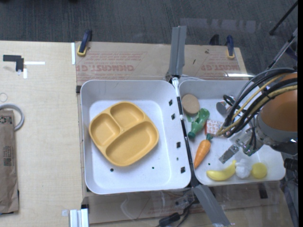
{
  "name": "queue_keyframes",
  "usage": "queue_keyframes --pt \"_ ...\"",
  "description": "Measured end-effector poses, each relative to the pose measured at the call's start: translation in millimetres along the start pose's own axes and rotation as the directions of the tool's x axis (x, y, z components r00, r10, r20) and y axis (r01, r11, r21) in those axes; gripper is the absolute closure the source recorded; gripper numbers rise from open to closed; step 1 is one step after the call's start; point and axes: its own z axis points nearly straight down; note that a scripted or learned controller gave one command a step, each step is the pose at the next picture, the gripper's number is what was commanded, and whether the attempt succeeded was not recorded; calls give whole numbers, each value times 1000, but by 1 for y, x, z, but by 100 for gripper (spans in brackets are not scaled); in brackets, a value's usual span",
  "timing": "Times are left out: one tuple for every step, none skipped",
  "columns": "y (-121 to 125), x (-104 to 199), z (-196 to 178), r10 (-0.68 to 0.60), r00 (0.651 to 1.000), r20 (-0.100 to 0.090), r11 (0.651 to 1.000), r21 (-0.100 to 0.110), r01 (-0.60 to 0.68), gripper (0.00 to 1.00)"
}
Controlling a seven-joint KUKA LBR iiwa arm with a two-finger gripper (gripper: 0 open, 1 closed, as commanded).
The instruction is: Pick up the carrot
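Grey KUKA arm enters from the 3 o'clock edge of the camera view, its orange band (283, 111) rounded and prominent above the wrist. A bundle of black and yellow cables (246, 103) arcs from 2 o'clock down toward the wrist. The metal two-finger gripper (233, 153) extends toward 8 o'clock, angled downward. Finger spacing is not discernible.

carrot (202, 152) open above, bottle (198, 122) just beside, banana (221, 173) near
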Motion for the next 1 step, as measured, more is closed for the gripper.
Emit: queue_keyframes --pt "36 22 39 344 939 0 939 2 -344 0"
